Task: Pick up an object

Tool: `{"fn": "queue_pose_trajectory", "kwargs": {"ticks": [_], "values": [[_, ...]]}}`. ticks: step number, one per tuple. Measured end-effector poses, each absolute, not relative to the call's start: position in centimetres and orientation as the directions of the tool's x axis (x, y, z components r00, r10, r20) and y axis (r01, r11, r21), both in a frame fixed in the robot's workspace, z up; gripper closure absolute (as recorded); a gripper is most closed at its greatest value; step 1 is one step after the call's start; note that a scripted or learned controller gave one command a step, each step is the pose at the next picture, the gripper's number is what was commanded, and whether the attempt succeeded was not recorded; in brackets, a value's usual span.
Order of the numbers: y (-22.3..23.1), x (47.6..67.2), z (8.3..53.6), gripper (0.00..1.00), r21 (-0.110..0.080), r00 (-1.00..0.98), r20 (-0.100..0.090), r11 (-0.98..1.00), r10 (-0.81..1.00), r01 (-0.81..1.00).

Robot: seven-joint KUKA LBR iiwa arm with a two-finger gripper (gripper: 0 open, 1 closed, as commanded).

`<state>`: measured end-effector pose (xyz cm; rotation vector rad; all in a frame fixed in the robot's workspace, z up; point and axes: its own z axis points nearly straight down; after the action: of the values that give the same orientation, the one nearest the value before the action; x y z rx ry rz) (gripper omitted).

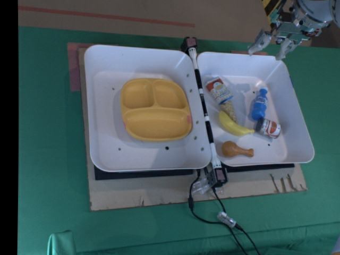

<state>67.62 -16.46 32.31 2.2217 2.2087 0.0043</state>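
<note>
The right bin [297,137] holds several small items: a red-and-white can [218,90] with an ice-cream cone [229,109] below it, a yellow banana [235,125], a blue bottle [259,104], a small red-labelled can [268,127] and a brown chicken drumstick [237,150]. My gripper [272,45] hangs above the far rim of the right bin, well clear of the items. Its two pale fingers are spread apart and nothing sits between them.
The left bin [101,137] bears a yellow divided plate [155,109]. A black hinge strip [203,110] runs between the bins. Cables [223,217] trail from the bins' front onto the green cloth. Cardboard lies under both bins.
</note>
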Motion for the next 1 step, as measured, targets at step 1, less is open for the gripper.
{"fn": "queue_pose_trajectory", "kwargs": {"ticks": [1], "values": [[-19.03,65.12,21.64,0.0,0.008,0.008,-0.008,-0.008,1.0,1.0]]}}
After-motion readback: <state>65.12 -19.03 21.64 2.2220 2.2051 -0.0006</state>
